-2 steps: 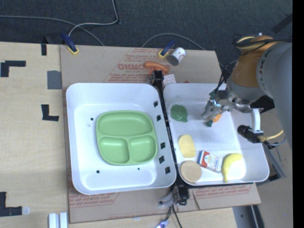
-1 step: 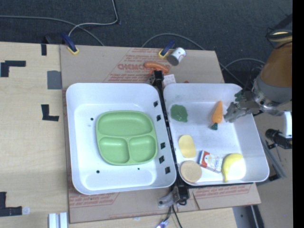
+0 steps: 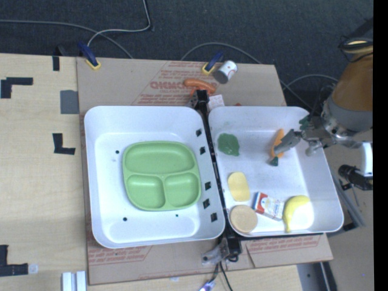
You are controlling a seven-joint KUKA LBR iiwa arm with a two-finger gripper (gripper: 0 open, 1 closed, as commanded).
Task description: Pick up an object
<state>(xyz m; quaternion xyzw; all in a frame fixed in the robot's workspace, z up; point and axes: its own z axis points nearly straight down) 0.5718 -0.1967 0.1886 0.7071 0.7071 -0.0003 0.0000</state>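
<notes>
Where the end effector [image 3: 291,139] overlaps the carrot [image 3: 276,145], contact is unclear.

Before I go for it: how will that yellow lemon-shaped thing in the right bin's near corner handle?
The yellow lemon looks rounded and smooth, so it may roll or slip aside if nudged. It is probably a light toy. It sits against the right bin wall beside the small carton, so a push would likely wedge it there.
</notes>
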